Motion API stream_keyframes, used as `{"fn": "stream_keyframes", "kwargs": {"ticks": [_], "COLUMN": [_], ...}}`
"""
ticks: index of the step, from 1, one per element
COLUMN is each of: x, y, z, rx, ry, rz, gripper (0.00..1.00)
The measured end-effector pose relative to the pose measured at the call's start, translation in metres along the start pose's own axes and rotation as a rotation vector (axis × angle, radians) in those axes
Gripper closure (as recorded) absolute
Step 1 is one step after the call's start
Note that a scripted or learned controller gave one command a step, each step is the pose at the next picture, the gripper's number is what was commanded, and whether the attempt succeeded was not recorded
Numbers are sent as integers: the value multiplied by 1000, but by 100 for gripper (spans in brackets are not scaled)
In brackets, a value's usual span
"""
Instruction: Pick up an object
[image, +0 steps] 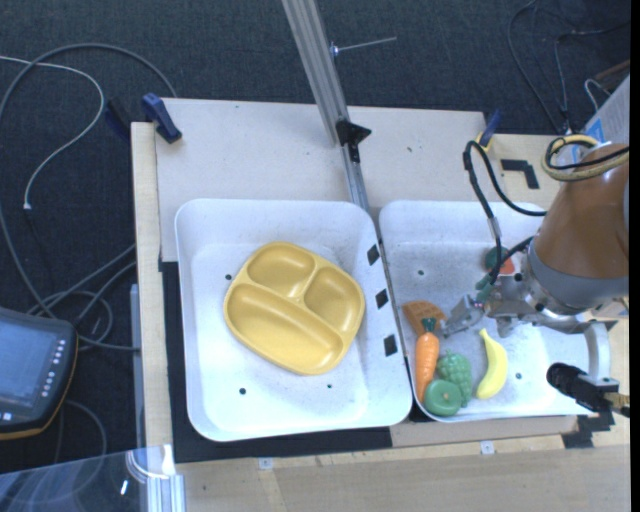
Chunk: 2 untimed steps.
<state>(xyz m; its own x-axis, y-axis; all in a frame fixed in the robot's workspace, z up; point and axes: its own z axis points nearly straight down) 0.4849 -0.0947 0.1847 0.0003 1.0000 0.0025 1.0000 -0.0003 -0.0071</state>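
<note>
The right bin (440, 235) holds a carrot (426, 362), a green broccoli piece (455, 368), a green round item (442, 397), a yellow banana (492, 364) and an orange-brown piece (420, 314). My gripper (472, 312) hangs low over the middle of this bin, just above and between the carrot and the banana. Its metal fingers point left toward the orange-brown piece. I see nothing clearly between them. A red and green item (500, 264) peeks out beside the wrist.
The left bin (200, 240) carries a yellow divided plate (294, 306). A metal pole (320, 60) slants down to the gap between the bins. Black cables (485, 190) loop over the right bin's back edge. A dark screen (30, 370) sits at far left.
</note>
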Motion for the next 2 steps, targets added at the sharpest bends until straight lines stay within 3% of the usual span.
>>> {"fn": "stream_keyframes", "kwargs": {"ticks": [2], "x": [-4], "y": [4], "z": [85], "rx": [-11], "ry": [6], "rz": [-2], "gripper": [0]}}
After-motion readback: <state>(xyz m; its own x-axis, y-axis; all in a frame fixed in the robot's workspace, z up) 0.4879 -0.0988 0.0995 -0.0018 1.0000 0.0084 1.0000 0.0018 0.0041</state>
